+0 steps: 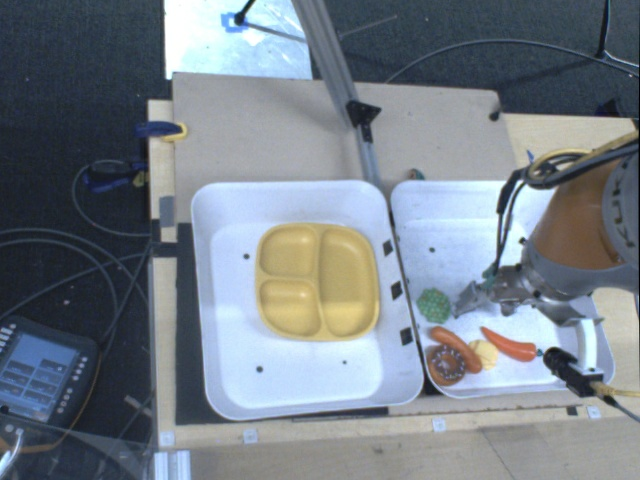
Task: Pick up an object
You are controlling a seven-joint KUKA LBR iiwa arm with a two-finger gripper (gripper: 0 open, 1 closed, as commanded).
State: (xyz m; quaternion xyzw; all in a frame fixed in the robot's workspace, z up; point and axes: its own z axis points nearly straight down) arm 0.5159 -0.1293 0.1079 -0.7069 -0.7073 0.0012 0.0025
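A doughnut (446,366) lay at the right bin's (440,218) near edge, beside a sausage (455,345) and a chilli (509,345); the arm (585,238) reached in from the right, its gripper (478,295) low over the bin; I cannot tell whether the jaws were open; broccoli (434,304) sat just left of them; a yellow plate (318,279) filled the left bin (225,298).

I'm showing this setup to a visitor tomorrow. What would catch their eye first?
Probably the yellow divided plate, alone in the middle of the left bin. Next, the grey and orange arm reaching in from the right over the right bin, where a green broccoli piece, sausages and a doughnut cluster near the front edge.
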